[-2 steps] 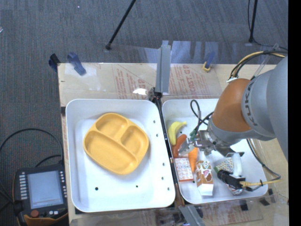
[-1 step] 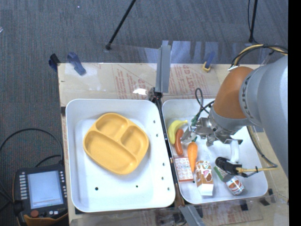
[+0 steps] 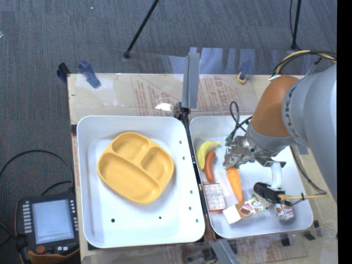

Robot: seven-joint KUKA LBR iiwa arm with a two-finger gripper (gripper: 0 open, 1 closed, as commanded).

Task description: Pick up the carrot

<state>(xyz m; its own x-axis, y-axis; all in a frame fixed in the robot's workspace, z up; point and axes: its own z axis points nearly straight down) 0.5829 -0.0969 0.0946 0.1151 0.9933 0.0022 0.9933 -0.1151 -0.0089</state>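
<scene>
Yellow divided plate in left bin; banana, sausage in right.

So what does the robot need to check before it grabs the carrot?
1. Carrot in plain sight in the right bin: ok.
2. Gripper close above the carrot's top end: ok.
3. Fingers wide enough: cannot tell.
4. Room beside the carrot: not ok, sausage and banana lie close on its left.
5. Carrot already held: not ok, it lies on the bin floor.

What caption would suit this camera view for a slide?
Gripper hovering just above the carrot in the right bin, yellow plate alongside.
</scene>
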